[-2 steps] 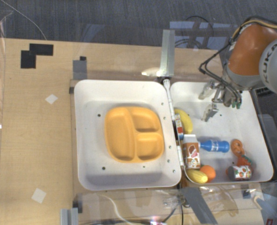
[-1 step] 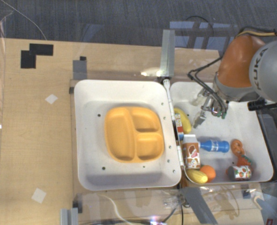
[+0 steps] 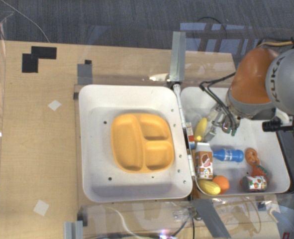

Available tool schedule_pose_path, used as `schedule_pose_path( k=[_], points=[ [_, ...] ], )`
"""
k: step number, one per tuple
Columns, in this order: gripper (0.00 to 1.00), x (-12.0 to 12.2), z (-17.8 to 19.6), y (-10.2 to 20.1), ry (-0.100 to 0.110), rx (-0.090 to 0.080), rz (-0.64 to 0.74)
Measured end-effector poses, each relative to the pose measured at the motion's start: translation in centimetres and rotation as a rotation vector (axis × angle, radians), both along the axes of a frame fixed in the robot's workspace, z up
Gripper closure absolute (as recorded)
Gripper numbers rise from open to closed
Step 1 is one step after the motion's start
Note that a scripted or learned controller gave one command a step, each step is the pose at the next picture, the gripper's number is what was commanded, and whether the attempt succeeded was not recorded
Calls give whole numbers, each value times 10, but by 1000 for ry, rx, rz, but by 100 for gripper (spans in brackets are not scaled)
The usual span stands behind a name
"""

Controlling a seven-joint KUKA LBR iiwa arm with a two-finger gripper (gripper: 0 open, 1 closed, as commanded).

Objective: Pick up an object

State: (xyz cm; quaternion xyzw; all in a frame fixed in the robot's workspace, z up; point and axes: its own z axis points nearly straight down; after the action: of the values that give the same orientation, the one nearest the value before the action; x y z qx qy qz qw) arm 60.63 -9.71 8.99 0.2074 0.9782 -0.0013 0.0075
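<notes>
Gripper [image 3: 221, 125] hovered low in right bin [image 3: 284, 180], just beside banana [image 3: 201, 128]. Finger state: cannot tell. Nothing seen lifted; pick not yet done. Blue bottle [image 3: 228, 156], carton [image 3: 204, 164], orange [image 3: 221, 183] lay nearby. Yellow divided tray [image 3: 142, 142] sat in left bin [image 3: 94, 183].

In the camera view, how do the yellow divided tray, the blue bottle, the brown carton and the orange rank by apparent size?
Largest to smallest:
1. Yellow divided tray
2. Brown carton
3. Blue bottle, close to the carton, so unsure
4. Orange
</notes>
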Motion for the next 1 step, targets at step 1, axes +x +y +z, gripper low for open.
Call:
schedule_pose_path(
  k=[1],
  points=[
    [0, 7, 0, 2, 1, -6, -65]
  ],
)
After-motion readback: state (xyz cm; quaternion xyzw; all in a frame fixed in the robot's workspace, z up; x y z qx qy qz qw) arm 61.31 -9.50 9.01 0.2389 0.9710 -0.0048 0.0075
